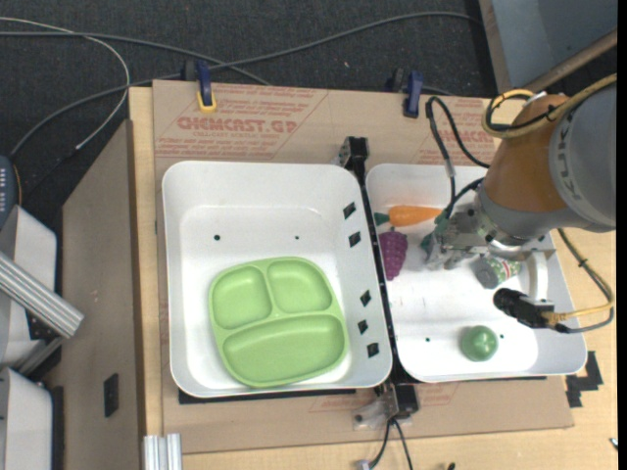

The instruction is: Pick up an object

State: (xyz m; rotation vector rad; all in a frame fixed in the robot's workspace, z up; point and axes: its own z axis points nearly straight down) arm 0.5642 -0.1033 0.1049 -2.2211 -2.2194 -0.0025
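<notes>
Green and round, the ball (pixel 479 342) sits nearest in the right bin (pixel 431 360), below my gripper (pixel 451 246). The purple grapes (pixel 393 254) lie lengthwise left of it; the orange carrot (pixel 415 214) beyond points left.

Colours on the bench

Two white bins (pixel 186 262); a pale green plate (pixel 279 321); an orange carrot (pixel 416 214), purple grapes (pixel 394 254), a green ball (pixel 479 343); grey arm (pixel 588 164), orange band (pixel 524 179).
</notes>
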